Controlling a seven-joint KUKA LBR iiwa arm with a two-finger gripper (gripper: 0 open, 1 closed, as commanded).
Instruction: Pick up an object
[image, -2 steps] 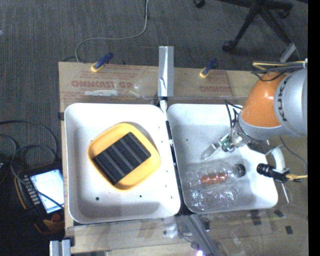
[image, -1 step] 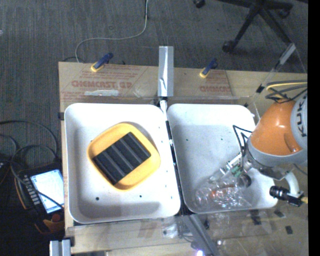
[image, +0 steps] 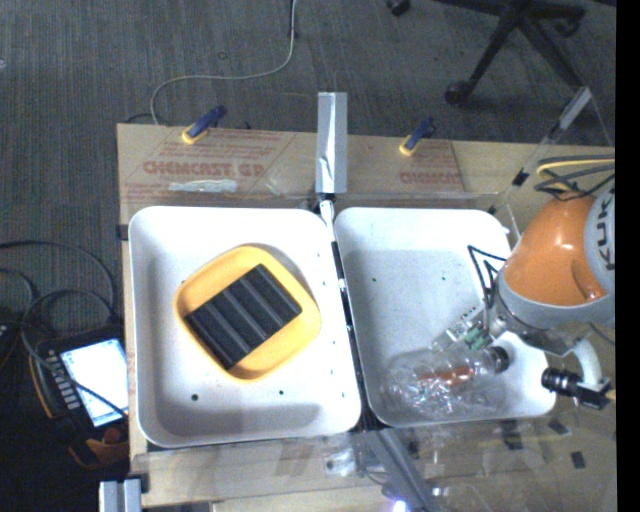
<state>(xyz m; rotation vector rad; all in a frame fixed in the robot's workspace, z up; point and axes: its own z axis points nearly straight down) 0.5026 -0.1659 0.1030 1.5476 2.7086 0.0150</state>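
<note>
Arm (image: 560, 265) (orange-banded) bent low, right

place: robot lab | cues: KUKA arm (image: 560, 260); clamped bench (image: 300, 165); grey carpet (image: 100, 60); cables (image: 230, 70)

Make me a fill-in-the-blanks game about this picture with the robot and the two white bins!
1. The yellow object with black ridges lies in the ____ bin in the camera view.
2. The crinkly clear plastic object lies in the ____ bin.
3. The band on the robot arm is coloured ____.
4. The number of white bins on the bench is ____.

Missing words: left; right; orange; two
</note>
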